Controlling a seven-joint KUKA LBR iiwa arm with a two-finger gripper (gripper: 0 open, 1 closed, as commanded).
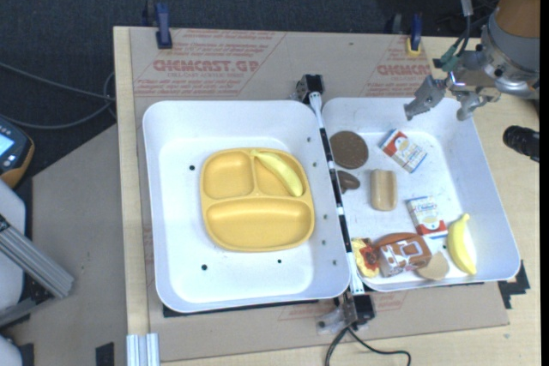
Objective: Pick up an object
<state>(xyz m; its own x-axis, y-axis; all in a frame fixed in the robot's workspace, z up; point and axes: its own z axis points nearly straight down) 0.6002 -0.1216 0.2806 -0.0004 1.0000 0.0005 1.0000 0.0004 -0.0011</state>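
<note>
Pincer (444, 96) of mine hangs with fingers spread and nothing between them, over the far edge of the right shallow white bin (489, 184). Near it, inside this bin, lies a small red-and-white carton (403, 150).

bins (171, 184) 2 | divided plate (257, 223) 1 | bananas (461, 244) 2 | small cartons (403, 150) 2

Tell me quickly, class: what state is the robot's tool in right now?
Tool: open, holding nothing, fingers spread above the far edge of the right bin.
</note>
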